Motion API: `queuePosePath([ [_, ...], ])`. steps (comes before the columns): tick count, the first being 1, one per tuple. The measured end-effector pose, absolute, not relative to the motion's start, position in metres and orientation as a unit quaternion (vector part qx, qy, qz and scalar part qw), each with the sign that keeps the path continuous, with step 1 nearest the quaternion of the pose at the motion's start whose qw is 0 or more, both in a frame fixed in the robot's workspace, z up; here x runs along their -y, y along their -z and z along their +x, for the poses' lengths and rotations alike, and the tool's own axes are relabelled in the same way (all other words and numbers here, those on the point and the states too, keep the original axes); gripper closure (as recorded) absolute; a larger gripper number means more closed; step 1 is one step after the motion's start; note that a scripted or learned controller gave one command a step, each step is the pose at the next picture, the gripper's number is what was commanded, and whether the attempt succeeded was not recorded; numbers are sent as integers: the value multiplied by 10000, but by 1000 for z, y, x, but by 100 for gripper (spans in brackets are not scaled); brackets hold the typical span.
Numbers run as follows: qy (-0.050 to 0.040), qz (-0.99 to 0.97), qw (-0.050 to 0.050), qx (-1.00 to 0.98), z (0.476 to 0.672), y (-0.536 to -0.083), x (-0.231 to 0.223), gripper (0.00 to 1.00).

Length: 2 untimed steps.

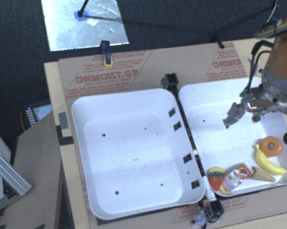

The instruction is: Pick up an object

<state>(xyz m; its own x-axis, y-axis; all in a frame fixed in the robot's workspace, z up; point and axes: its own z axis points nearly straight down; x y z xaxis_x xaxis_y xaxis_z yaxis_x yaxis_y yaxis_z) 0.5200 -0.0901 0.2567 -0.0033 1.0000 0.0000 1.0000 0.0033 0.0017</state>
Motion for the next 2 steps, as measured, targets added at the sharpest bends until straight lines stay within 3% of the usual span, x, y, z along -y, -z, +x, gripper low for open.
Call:
queuePosePath([
  [1, -37, 7039, 33, -7103, 497, -342, 47, 0],
  [2, -29, 7037, 21, -7105, 487, -388, 1, 0],
])
